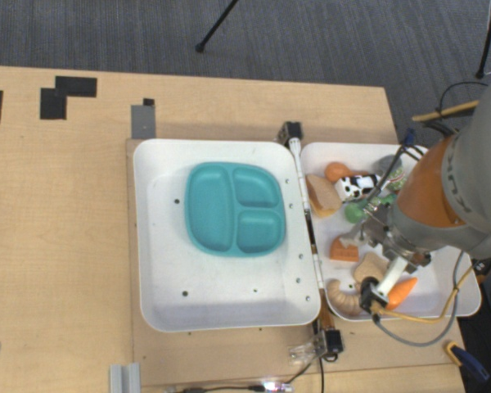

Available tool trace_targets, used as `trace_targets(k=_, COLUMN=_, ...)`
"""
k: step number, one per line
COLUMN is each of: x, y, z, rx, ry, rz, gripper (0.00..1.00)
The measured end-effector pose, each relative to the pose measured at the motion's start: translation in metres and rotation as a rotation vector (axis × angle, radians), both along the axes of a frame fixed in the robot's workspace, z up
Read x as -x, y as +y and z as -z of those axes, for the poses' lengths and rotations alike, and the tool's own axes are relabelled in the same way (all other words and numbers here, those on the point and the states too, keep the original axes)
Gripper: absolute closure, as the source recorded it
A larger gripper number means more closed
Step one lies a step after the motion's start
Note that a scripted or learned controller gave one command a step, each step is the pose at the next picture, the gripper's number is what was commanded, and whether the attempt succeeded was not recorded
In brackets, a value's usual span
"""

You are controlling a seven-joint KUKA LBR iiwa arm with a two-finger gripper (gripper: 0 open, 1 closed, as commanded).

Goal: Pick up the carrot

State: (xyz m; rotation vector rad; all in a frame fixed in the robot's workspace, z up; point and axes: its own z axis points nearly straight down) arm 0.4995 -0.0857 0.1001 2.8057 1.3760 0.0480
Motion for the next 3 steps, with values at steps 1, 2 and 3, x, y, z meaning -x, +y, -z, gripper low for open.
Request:
trace_targets(k=1, x=0.000, y=0.001, z=0.003, rx=0.003, ry=-0.003, rz=-0.020, gripper=0.00)
trace_targets(k=2, x=-0.002, y=-0.010, z=0.003, rx=0.020, ry=-0.009, rz=-0.330, gripper=0.00)
trace_targets(k=3, x=-0.006, y=-0.007, z=-0.007, rx=0.018, ry=-0.015, rz=-0.343, gripper=1.00)
